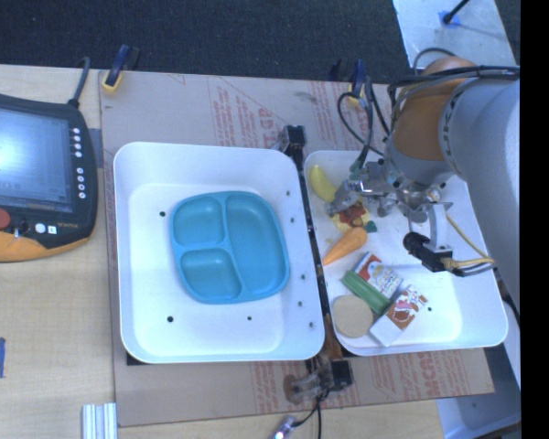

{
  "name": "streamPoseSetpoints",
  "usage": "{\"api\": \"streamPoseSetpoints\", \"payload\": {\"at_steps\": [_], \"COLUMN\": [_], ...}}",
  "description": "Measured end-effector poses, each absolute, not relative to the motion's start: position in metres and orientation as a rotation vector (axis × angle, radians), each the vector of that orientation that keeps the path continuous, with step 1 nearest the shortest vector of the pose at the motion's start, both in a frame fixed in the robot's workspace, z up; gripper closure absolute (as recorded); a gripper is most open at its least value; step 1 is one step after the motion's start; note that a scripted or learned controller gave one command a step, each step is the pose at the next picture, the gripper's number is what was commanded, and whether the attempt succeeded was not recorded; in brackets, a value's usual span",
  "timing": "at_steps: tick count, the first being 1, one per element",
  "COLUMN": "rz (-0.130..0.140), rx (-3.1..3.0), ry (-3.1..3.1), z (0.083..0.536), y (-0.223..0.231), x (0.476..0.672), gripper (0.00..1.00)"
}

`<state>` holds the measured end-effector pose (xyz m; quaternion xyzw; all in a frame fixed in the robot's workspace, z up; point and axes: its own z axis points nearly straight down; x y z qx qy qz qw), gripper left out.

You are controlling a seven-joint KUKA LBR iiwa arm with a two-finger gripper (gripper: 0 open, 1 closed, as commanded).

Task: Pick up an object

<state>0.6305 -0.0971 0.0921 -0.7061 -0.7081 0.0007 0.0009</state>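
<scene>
My gripper point(359, 201) hangs low in the right bin point(476, 327), near its back left part, over a small red and dark item point(351, 216). A yellow banana-like piece point(321, 182) lies just left of it. An orange carrot point(345, 244) sits in front of it. Further forward lie a green stick point(367, 290), a red and white packet point(371, 270), a tan round disc point(352, 315) and a white carton with red print point(400, 312). The arm's wrist covers the fingers from above.
The left bin point(146, 323) holds a blue divided plate point(229, 246). A teach pendant point(35, 172) lies on the bench at the far left. Cables and a black connector point(427, 250) trail from the wrist over the right bin. Clamps point(294, 138) sit between the bins.
</scene>
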Motion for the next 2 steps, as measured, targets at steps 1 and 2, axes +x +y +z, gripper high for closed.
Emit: {"api": "streamPoseSetpoints", "payload": {"at_steps": [1,2], "rz": [0.006,0.008], "rx": [-2.214,-2.212], "ry": [-2.225,-2.226], "z": [0.091,0.102], "y": [-0.097,-0.098], "x": [0.554,0.554], "gripper": [0.0,1.0]}}
